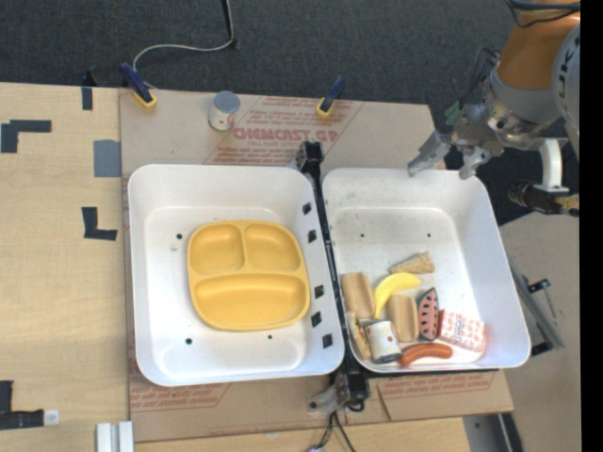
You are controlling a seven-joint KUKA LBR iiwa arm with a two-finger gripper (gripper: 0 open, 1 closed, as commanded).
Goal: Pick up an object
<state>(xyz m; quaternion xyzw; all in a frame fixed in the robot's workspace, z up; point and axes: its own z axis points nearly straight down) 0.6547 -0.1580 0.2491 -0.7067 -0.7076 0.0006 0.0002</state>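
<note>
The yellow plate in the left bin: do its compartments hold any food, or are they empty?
Empty. All three compartments of the yellow plate show bare yellow surface; the toy food lies in a pile in the right bin, including the banana.

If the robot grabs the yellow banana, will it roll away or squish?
The banana looks like a smooth plastic toy, so it is probably stiff and light, not squishy. Its curved shape likely makes it rock or slip sideways rather than roll far. It lies against the bread-like piece, which may get nudged too. The gripper hovers apart, fingers spread.
</note>
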